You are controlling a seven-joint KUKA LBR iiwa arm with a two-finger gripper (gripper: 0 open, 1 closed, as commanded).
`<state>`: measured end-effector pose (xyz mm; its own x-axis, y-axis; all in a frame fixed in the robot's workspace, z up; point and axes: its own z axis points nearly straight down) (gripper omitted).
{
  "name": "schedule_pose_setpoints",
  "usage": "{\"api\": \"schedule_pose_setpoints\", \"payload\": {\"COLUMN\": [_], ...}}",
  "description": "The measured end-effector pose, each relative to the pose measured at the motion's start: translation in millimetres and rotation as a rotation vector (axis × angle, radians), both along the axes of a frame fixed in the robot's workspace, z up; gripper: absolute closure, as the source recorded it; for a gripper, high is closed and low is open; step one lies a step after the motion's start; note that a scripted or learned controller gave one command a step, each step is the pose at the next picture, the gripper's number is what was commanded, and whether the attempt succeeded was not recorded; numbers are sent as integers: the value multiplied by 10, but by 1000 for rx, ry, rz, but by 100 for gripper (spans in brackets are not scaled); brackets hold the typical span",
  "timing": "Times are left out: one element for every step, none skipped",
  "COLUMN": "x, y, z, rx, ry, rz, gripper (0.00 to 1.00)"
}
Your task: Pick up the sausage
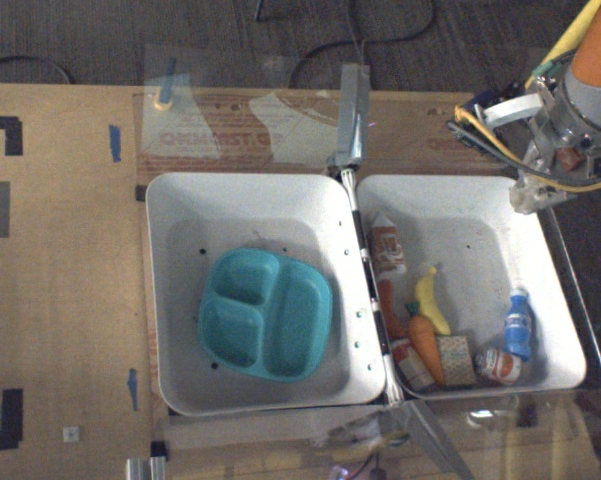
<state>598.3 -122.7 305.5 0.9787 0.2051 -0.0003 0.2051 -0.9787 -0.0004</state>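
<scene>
Sausage (387,309) lies against right bin's (480,213) left wall, lower centre, beside carrot (427,345) and banana (432,301). Pincer (536,194) upper right; opening cannot tell. Risk: crowding causes wrong-item grab.

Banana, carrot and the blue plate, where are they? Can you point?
banana (432,301), camera view, middle of its yellow curve.
carrot (427,345), camera view, middle of its orange body.
blue plate (266,314), camera view, the ridge between its compartments.

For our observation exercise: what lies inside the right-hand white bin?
Right bin: ketchup bottle, sausage, banana, carrot, blue bottle, a can, small packets. Whatever lies beneath this pile is covered.
</scene>
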Motion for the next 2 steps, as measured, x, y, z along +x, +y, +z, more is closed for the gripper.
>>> {"api": "schedule_pose_setpoints", "payload": {"x": [163, 166], "y": [747, 713], "z": [-371, -273], "rx": [2, 3], "ry": [2, 1], "rz": [74, 67], "gripper": [100, 100]}}
